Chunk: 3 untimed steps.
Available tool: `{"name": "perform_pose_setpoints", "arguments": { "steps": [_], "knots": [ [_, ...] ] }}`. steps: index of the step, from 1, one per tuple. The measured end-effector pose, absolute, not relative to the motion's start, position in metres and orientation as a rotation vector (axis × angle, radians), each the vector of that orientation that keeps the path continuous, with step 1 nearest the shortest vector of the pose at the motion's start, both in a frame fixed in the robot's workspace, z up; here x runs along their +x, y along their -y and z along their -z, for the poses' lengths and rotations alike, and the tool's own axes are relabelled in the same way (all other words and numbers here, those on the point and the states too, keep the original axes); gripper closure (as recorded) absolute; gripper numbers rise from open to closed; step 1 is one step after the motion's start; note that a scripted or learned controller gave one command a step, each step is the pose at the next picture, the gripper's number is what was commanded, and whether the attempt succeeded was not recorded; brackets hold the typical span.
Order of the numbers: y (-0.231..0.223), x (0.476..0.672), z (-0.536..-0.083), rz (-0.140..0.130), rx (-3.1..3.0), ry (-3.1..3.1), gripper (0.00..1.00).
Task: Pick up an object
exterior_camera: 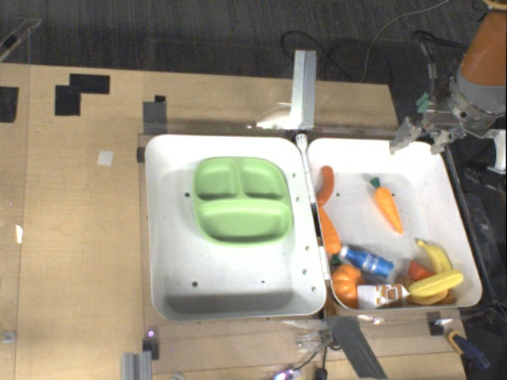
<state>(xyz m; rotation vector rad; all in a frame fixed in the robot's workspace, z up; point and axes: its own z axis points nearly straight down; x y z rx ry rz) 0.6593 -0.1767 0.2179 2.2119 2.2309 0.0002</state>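
The gripper (417,135) hangs over the far right corner of the right bin (455,192), its two pale fingers (402,135) spread apart with nothing between them. One fingertip sits just over the bin's far rim, the other a little nearer the right wall. Above them the wrist is a tangle of metal parts and thin cables that is hard to make out, and the arm (485,62) with its orange band is cut off by the picture's right edge.

Below the fingers, well apart from them, a small carrot (386,205) with a green top lies alone on the bare white floor of the right bin. Along that bin's left wall lie a curved reddish-orange piece (325,184) and an orange piece (329,232), end to end. The near edge holds a crowded heap: a blue bottle (368,260), a round orange fruit (345,282), a small white and brown carton (382,295), and two yellow bananas (437,275) in the near right corner. Something red sits half hidden between the bottle and the bananas; what it is cannot be told.

The left bin (170,236), smooth white with rounded corners, carries a light green plastic plate (241,199) with three compartments, toward its far edge.
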Motion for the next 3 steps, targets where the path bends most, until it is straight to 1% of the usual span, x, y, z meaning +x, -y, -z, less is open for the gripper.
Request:
{"name": "perform_pose_setpoints", "arguments": {
  "steps": [1,2,3],
  "knots": [
    [0.176,0.633,-0.093,-0.001,2.226,-2.216,0.00],
    [0.175,0.635,-0.101,-0.003,2.221,-2.221,1.00],
    [0.096,0.657,-0.212,-0.004,2.102,-2.332,1.00]
  ]
}}
